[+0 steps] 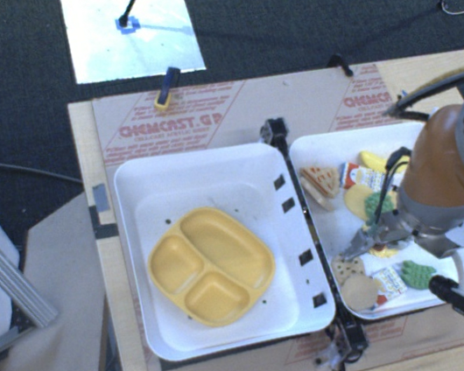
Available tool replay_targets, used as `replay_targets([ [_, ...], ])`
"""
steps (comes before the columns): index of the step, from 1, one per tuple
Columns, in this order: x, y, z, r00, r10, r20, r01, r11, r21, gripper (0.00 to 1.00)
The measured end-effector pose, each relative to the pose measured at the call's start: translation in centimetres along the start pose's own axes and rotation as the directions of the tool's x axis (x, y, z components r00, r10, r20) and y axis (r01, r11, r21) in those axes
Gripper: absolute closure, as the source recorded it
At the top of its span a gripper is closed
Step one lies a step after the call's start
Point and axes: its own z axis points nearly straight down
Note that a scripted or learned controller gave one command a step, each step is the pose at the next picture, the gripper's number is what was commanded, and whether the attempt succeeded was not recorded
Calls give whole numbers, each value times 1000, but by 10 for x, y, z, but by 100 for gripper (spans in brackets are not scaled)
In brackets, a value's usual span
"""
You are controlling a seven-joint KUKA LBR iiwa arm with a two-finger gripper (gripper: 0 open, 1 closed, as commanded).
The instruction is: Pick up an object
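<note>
- Your pincer point(354, 249) hangs low over the right bin point(308, 153), its dark metal fingers reaching left toward the divider; you cannot tell whether they are spread or closed, and nothing shows between them.
- Just below the pincer lie a speckled cookie-like piece point(346, 269) and a round tan disc point(363, 292).
- To its right, beside the arm, sits a knobbly green toy point(419, 272).
- Above it you see a ridged tan wedge point(321, 181) and a smooth yellow piece point(358, 200).
- Far left of the pincer, the left bin point(202, 168) holds a glossy yellow three-compartment tray point(211, 265).
- Both bins rest on the printed cardboard surface point(228, 110); the right bin's rim stands close around the pincer.
</note>
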Motion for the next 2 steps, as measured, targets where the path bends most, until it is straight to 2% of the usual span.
replay_targets([
  [1,4,5,-1,1000,2,5,-2,1000,-5,0],
  [2,23,-11,-39,1000,-3,-2,3,1000,1,0],
])
